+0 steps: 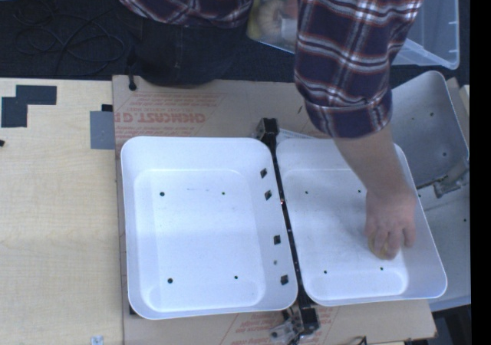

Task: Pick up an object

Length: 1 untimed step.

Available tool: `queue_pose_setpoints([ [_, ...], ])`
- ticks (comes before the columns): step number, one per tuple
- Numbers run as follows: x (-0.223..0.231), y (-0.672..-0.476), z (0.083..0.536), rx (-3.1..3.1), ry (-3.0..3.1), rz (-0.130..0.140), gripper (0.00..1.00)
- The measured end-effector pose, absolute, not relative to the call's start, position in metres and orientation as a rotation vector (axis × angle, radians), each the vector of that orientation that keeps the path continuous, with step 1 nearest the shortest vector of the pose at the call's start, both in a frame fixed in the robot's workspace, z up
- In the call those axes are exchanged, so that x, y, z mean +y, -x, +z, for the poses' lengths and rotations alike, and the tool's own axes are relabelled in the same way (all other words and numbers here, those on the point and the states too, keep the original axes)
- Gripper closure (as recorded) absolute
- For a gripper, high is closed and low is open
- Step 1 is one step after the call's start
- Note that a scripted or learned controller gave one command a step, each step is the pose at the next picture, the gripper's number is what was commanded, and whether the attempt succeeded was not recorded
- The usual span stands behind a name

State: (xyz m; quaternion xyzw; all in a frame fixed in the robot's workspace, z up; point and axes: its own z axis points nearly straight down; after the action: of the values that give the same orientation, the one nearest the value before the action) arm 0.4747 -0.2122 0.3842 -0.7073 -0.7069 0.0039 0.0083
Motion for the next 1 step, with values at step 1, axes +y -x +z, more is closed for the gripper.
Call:
queue_pose_setpoints([
  [1,-0.2115,-0.4731,0.2374,-2.208,2.209,0.011,0.00],
])
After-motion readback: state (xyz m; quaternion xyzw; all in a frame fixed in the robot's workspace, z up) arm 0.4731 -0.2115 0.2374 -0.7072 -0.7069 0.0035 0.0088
